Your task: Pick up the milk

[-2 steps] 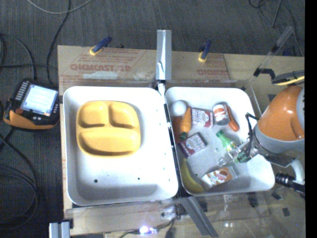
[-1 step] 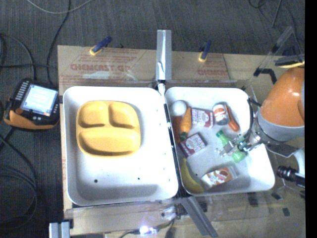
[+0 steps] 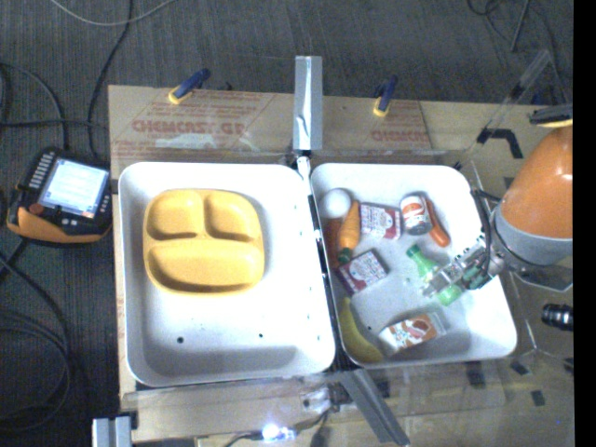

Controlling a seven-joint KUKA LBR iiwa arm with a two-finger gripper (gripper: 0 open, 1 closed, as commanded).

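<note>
The milk looks like the small red-and-white carton point(image 3: 378, 220) lying flat in the upper middle of the right bin point(image 3: 484, 338). It lies between an orange carrot point(image 3: 348, 228) and a can point(image 3: 415, 213). My gripper point(image 3: 459, 276) hangs low by the right wall of that bin, well to the right of and below the carton. It sits over the end of a green bottle point(image 3: 425, 263). Nothing of the carton is under the gripper.
The right bin also holds a white egg point(image 3: 336, 200), a dark red carton point(image 3: 365, 269), a banana point(image 3: 355, 335), an orange-and-white pack point(image 3: 411, 331) and a small orange piece point(image 3: 439, 235). A yellow divided plate point(image 3: 205, 240) lies in the left bin point(image 3: 140, 343).
</note>
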